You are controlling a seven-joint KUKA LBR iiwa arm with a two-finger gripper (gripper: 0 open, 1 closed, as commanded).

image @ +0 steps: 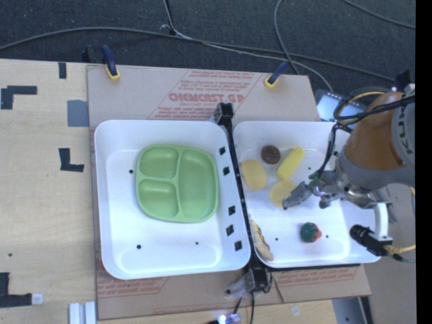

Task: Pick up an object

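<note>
A green divided plate (178, 183) is lying in the left bin (108, 201). In the right bin (337, 252), a pale round piece (254, 175), a brown ball (271, 154) and two yellow pieces (291, 163) are sitting near the divider; a green-and-red ball (310, 232) is resting nearer the front. My gripper (294, 197) is hovering over the lower yellow piece (278, 193); I cannot tell how it stands.

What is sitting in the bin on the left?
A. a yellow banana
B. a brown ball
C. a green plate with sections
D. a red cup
C. The left bin holds a green plate split into sections, while the yellow and brown pieces lie in the other bin.
</note>
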